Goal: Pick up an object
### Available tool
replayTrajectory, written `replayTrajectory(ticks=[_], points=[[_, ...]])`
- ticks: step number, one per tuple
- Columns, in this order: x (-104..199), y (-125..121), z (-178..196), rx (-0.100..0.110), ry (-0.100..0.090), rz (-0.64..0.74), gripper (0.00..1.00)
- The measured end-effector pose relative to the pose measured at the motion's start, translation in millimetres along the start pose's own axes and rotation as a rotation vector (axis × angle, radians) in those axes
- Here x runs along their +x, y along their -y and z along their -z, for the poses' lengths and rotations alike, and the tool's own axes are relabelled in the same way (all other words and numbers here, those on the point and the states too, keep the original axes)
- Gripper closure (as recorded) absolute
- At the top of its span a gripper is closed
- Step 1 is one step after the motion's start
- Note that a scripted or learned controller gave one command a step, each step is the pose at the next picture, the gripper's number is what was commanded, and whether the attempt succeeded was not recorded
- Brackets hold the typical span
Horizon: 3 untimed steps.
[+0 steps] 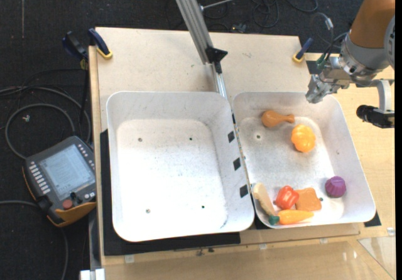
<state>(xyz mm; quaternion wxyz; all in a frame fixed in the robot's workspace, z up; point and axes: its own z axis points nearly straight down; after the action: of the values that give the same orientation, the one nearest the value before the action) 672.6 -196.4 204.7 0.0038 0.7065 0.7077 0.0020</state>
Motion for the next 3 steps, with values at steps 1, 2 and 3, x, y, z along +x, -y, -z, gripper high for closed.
replayTrajectory(ticks=[1, 2, 3], points=[[59.2, 7.7, -3.0, 0.009, -0.005, 0.006, 1.0], [113.8, 11.4, 13.2, 0.007, -0.005, 0.007, 1.0], [169.2, 32.7, 16.5, 0.01, -0.005, 0.006, 1.0]])
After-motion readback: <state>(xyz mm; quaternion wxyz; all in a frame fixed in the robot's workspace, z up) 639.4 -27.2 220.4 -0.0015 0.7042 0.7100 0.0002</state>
